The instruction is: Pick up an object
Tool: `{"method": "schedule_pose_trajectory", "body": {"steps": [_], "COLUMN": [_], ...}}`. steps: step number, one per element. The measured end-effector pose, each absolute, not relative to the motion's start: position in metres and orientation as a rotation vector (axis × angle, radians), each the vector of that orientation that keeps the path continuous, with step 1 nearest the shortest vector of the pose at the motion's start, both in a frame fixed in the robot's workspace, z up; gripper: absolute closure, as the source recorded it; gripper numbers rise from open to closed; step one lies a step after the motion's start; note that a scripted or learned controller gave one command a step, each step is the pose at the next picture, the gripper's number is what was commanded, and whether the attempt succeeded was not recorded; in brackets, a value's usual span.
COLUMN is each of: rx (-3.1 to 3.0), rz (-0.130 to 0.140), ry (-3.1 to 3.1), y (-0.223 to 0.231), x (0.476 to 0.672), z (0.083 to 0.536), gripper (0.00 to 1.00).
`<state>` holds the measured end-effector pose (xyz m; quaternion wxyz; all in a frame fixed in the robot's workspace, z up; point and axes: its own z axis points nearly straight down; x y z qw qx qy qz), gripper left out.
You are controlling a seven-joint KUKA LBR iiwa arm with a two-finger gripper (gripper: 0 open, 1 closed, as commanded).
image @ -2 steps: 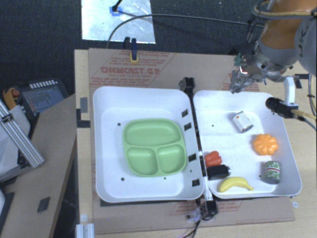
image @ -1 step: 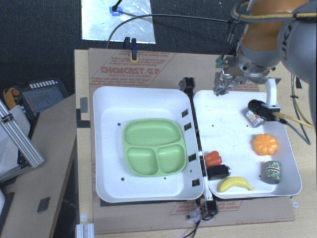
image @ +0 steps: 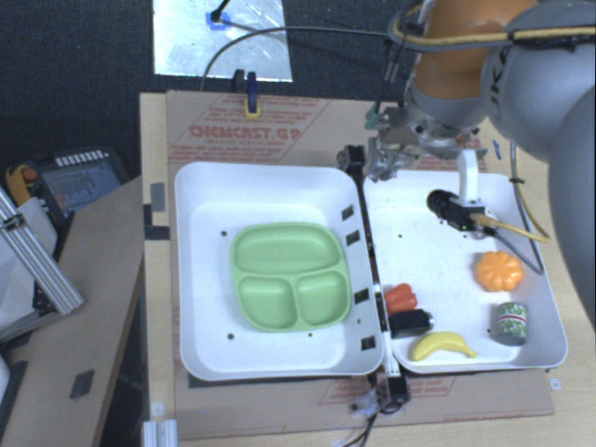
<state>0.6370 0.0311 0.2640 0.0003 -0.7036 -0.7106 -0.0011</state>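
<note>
- 2 white bins sit side by side on the tabletop (image: 155,138), over a sheet of cardboard (image: 279,124) with red print.
- The left bin (image: 200,186) holds 1 green plate (image: 287,276) with 3 compartments, lying flat near the middle.
- The right bin (image: 410,250) holds 5 small things, all along its near and right side.
- A banana (image: 441,345) lies flat by the near rim, yellow, curve facing up in view.
- A black block (image: 410,322) lies just left of the banana and above it in view, against the divider between the bins.
- A red pepper (image: 399,297) is just beyond the black block, touching it or nearly so; cannot tell which.
- A can (image: 509,322) stands in the near right corner, with a green and red label.
- An orange pumpkin (image: 498,270) sits just beyond the can, by the right wall.
- The arm (image: 549,54) comes in from the upper right, with its orange band (image: 466,17) high in view.
- The gripper (image: 384,164) is at the far left corner of the right bin, by the divider, well apart from all 5 things.
- Gripper opening: cannot tell, too blurred and partly hidden by the wrist.
- Nothing seen held in the gripper.
- A silver sheet (image: 222,21) lies beyond the tabletop, with a grey keypad box (image: 79,182) off to the left.
</note>
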Motion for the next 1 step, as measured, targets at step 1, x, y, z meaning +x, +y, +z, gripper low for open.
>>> {"method": "schedule_pose_trajectory", "body": {"steps": [1], "rx": [-2.210], "rz": [-0.001], "ry": [-2.230], "y": [0.0772], "x": [0.6248], "z": [0.2423], "gripper": [1.00]}}
